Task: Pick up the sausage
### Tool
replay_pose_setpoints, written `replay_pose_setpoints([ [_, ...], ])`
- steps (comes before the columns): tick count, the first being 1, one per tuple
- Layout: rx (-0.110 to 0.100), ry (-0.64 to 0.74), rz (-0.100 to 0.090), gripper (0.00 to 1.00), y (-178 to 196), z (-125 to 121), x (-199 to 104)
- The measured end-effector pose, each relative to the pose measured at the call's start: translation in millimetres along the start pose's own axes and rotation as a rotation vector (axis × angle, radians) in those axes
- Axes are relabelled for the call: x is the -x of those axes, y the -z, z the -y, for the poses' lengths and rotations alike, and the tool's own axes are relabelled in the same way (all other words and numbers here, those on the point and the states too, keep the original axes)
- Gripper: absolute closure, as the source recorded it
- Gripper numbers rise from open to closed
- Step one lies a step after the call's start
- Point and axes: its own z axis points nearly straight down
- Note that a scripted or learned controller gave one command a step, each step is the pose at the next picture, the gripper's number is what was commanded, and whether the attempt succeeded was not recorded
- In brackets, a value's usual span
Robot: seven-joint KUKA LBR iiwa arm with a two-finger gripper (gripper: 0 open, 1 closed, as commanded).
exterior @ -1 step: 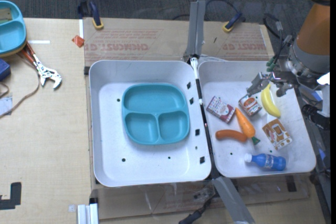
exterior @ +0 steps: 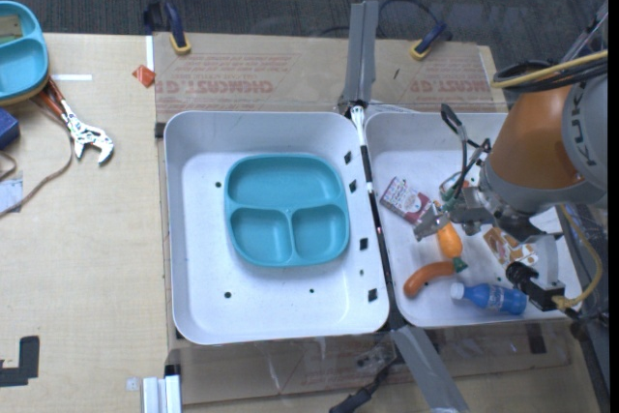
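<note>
The sausage (exterior: 429,278), a curved orange-brown piece, lies near the front of the right bin (exterior: 406,142). My gripper (exterior: 437,221) hangs low over the middle of that bin, just behind the sausage and apart from it. It is right beside a small orange toy carrot (exterior: 448,241). The arm's orange band and grey wrist cover the bin's right part.
A red and white packet (exterior: 404,198) lies left of the gripper. A blue bottle (exterior: 491,298) lies on its side at the bin's front right, close to the sausage. The left bin (exterior: 193,237) holds a teal divided plate (exterior: 286,208).
</note>
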Motion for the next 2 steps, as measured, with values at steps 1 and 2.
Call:
replay_pose_setpoints([
  [1,-0.002,-0.049,-0.001,0.0,-12.6,46.9,-2.3],
  [2,-0.003,-0.054,-0.001,1.0,-3.9,46.7,-1.3],
])
